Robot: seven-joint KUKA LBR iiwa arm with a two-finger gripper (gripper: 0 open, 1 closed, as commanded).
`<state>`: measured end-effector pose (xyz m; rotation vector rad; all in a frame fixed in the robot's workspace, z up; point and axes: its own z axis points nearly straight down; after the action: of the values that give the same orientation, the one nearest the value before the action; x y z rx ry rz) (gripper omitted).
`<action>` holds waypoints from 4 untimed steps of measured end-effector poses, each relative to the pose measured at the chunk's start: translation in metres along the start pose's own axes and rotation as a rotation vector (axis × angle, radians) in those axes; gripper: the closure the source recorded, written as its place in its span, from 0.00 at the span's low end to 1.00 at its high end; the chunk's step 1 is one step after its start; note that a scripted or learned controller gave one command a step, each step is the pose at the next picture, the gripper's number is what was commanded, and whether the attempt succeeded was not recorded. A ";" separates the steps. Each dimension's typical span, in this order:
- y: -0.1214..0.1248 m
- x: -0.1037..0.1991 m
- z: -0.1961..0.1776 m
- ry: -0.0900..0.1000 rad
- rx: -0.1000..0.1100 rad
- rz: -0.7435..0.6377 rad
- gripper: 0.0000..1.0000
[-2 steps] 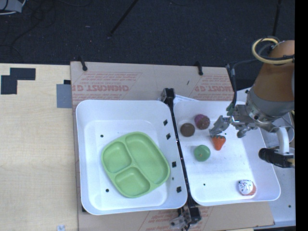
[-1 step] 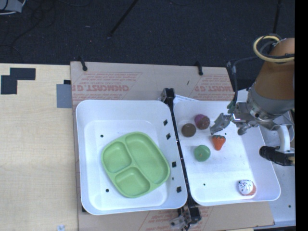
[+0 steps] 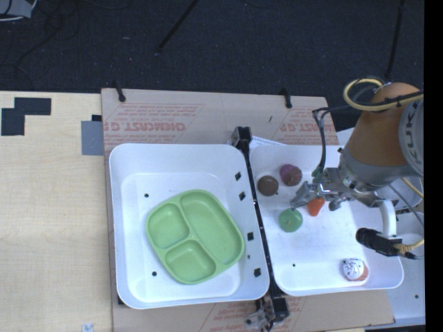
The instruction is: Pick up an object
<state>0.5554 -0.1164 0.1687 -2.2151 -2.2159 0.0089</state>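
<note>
Claw (image 3: 315,200) is down in the right bin (image 3: 377,279), and whether it's apart or together, I cannot tell. A small orange object (image 3: 315,207) sits right at its tip, touching or just under it. Just beside: green ball (image 3: 291,220). Brown ball (image 3: 268,185) and maroon ball (image 3: 290,175) are near, white-and-red piece (image 3: 354,270) well apart. Left bin (image 3: 131,185) carries a green divided plate (image 3: 194,236).
</note>
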 end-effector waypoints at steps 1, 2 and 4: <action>0.001 0.007 0.046 0.000 -0.003 0.003 0.00; 0.001 0.008 0.083 -0.001 -0.005 0.002 0.00; -0.007 0.009 0.025 -0.002 -0.010 0.008 1.00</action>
<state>0.5478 -0.1076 0.1434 -2.2297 -2.2125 0.0000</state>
